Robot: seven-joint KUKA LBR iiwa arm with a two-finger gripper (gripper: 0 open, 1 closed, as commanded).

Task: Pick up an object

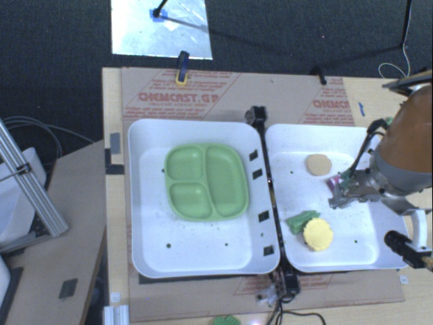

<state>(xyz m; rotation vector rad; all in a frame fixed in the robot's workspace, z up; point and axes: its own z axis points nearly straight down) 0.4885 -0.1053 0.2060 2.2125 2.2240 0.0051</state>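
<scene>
Gripper (336,196) low in right bin (291,249), opening not discernible, nothing seen held; cookie (318,164) just behind it, lemon (317,234) and green piece (302,219) before it; pick pending.

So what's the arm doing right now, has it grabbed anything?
Gripper low in right bin, grip unclear. Tan disc, yellow piece, green piece lie loose. Nothing blocking.

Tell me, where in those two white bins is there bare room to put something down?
Left white bin: bare floor around the green divided plastic plate, widest along the near edge. Right white bin: bare far-left corner; crowded near the tan round piece, yellow round toy and gripper.
</scene>
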